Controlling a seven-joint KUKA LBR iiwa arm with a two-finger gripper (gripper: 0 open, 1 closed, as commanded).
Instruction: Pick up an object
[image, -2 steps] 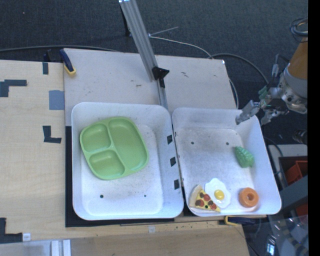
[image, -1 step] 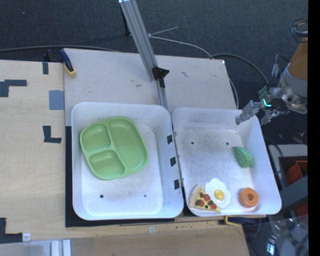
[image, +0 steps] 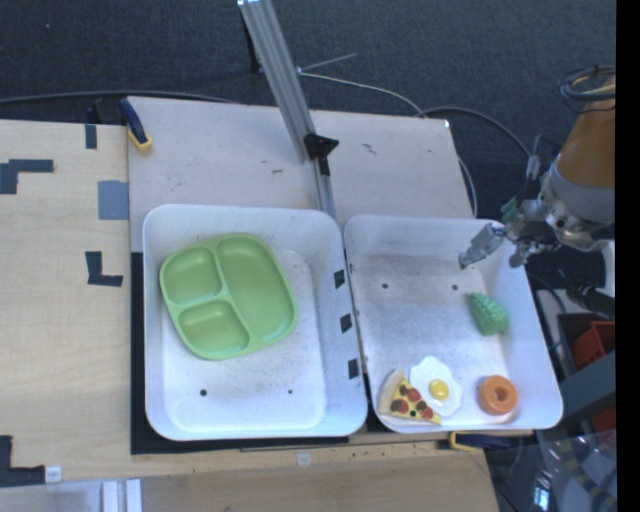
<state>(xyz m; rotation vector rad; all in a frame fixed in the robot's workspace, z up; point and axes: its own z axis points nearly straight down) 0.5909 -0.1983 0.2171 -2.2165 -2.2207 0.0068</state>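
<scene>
The left white bin (image: 160, 400) serves as the landmark: left of it runs a pale wooden benchtop (image: 60, 300) marked with dark tape pieces, and behind it a scuffed white board (image: 220, 150) carries a yellow-tipped clamp (image: 135, 125) and a slanting metal rail (image: 280, 70) over dark carpet. Inside the bin lies a green divided plate (image: 227, 295). Touching its right wall is the right white bin (image: 420, 270), speckled with dirt, holding a green toy (image: 489, 313) near its right wall and, along its front edge, a pizza slice (image: 408, 398), a fried egg (image: 437, 384) and an orange doughnut (image: 497, 395). The gripper (image: 490, 245) hangs above the green toy's far side, fingers apart, nothing between them.
</scene>
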